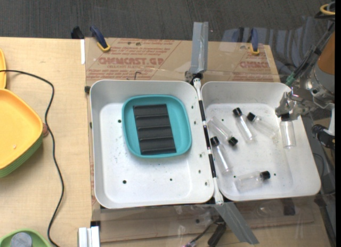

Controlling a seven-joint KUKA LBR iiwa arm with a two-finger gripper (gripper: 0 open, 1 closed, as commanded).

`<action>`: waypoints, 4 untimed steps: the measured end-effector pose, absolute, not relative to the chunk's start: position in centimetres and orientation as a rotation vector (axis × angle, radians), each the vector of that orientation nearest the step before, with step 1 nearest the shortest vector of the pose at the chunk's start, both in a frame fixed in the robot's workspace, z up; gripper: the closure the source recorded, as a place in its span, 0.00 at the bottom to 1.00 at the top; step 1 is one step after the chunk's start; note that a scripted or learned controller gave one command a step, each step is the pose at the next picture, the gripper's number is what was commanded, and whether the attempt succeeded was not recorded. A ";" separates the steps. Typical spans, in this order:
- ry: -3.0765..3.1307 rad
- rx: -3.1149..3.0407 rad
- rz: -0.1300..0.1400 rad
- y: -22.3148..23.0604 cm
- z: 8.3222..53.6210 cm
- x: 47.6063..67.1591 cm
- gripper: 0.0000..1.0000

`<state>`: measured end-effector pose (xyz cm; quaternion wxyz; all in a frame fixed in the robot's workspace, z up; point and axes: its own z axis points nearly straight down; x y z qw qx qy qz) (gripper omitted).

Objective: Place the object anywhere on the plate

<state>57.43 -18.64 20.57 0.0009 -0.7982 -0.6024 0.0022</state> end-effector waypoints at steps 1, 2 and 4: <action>-1.924 -2.480 0.006 -12.9 17.3 57.8 1.00; -2.160 -2.280 0.005 -4.2 22.7 56.8 1.00; -2.667 -1.656 0.005 9.2 19.0 58.3 1.00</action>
